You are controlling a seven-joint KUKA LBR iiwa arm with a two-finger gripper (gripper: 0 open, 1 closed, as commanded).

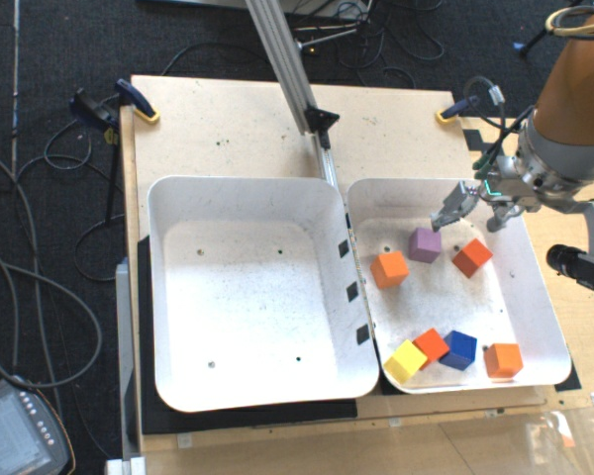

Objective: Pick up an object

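Observation:
Several small cubes lie in the right bin (535, 295). A purple cube (425, 244), an orange cube (389, 267) and a red-orange cube (472, 257) sit in its upper half. A yellow cube (406, 360), another red-orange cube (432, 343), a blue cube (459, 349) and an orange cube (503, 360) cluster along its near edge. My gripper (475, 215) hangs over the bin's upper right part, just above the purple and red-orange cubes. It is open, with nothing between its fingers.
The left bin (178, 265) adjoins the right one along a shared middle rim. A slanted metal pole (282, 52) crosses above the bench from the top. Clamps (139, 102) hold the board's far corners.

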